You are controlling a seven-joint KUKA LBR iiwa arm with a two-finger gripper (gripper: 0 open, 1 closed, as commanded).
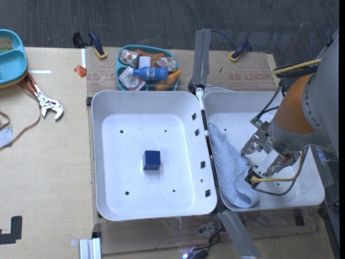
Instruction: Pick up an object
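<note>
Bench, far left: a light-blue plastic divided tray (9, 55) is cut by the frame edge; just right of and below it lies a silver metal adjustable wrench (47, 106) on the tan wooden bench top (43, 171).

Bench, rear centre: a small teal bowl (146, 68) of mixed packets and a blue-capped bottle stands just behind the left bin.

Left bin: a shallow white plastic bin (102, 144). A small dark-blue cube (152, 160) sits alone on its floor, a little below centre, flat and upright, touching nothing else.

Right bin: a second shallow white plastic bin (307, 198) stands beside the first, their rims meeting at a grey divider. A crumpled pale-blue cloth (229, 163) lies along its left side, running from near the top of the floor down to the near wall.

Arm: the grey arm with an orange band (294, 109) reaches in from the right, over the right bin.

Tool: the two-finger gripper (259, 163) hangs low in the right bin, just beside the cloth's right edge.

Tool state: cannot be told; cables and the wrist body obscure the tip.

Object relative to tool: the cloth lies immediately left of the gripper, contact unclear; the cube lies well apart from it, farther left, in the other bin.
</note>
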